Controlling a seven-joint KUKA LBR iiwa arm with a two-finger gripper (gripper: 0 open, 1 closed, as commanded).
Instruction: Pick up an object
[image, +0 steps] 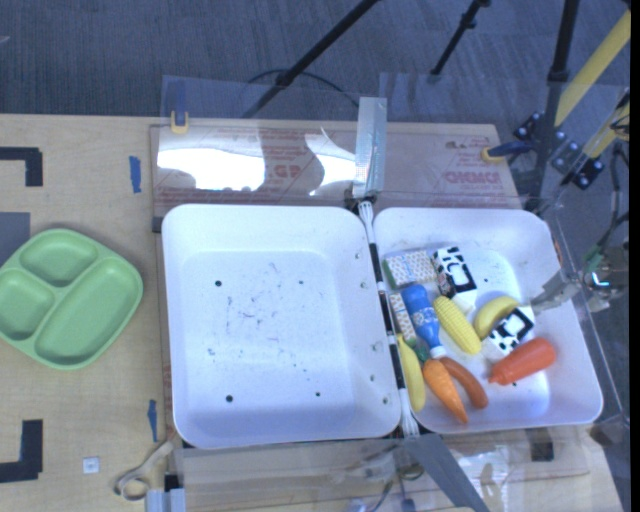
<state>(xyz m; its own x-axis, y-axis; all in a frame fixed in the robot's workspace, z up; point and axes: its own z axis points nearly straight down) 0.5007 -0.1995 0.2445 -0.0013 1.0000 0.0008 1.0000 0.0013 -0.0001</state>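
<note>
The right bin (560, 395) held all the candidates for picking, bunched toward its left wall and centre, as loose things end up when dumped in rather than laid out. A blue bottle (420, 318) lay at a slant with a corn cob (456, 325) just beside it. A banana (494, 312) curved next to a black-and-white block (512, 330), and a red pepper (522, 362) lay lower right of them. Two carrots (452, 385) sat near the bin's lower edge, touching, with a yellow piece (411, 372) along the divider. A patterned box (410, 268) and a second black-and-white block (455, 268) lay higher up.

The left bin (190, 240) showed bare white floor, probably the drop side. A green tray (65, 298) sat well apart at the frame's left on the bench (80, 150).

At the right edge, a grey part (556, 291) reached over the bin wall, likely the gripper, too blurred to judge its state. Nothing looked lifted; the banana lay nearest.
</note>
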